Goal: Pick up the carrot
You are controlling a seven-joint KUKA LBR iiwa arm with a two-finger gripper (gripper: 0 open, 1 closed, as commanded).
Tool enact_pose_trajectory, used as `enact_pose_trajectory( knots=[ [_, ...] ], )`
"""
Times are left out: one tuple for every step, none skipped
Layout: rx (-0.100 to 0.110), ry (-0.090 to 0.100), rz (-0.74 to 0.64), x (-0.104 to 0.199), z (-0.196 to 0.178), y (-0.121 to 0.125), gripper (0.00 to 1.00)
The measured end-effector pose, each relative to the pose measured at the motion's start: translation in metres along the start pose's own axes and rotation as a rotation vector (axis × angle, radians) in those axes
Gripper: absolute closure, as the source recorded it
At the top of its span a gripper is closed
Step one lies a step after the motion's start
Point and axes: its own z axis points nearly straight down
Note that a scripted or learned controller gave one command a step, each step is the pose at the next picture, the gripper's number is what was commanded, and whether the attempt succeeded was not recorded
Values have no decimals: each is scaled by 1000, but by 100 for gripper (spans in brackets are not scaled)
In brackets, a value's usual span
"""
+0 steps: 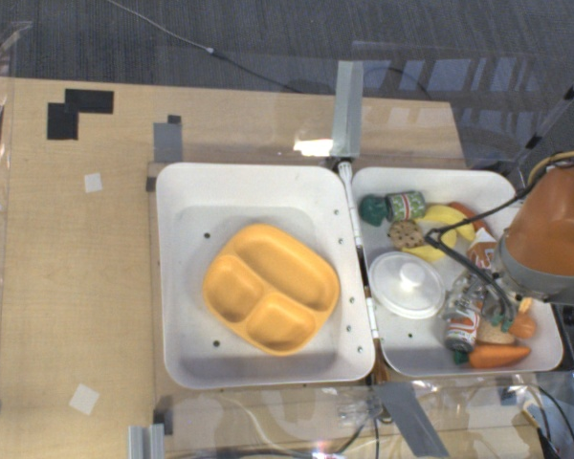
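The carrot (498, 356) is orange and lies flat along the near wall of the right bin (402, 352), near its right corner. A short orange piece (523, 328) sits just above its thick end. My arm, with its orange band (555, 226), reaches in over the right side of that bin. The gripper (486, 299) hangs low, a little above and left of the carrot, close to an upright can (461, 325). Dark cables and the wrist cover much of it. Nothing orange shows between its tips.
The right bin also holds a green bottle (394, 206), a round cookie (403, 232), a yellow fruit (442, 220) and a white round lid (407, 282). A yellow divided plate (271, 287) lies in the left bin (187, 256).
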Motion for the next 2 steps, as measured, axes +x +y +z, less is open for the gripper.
enact_pose_trajectory(
  knots=[
    [-1, 1, -1, 0, 0, 1, 0],
    [-1, 1, -1, 0, 0, 1, 0]
  ],
)
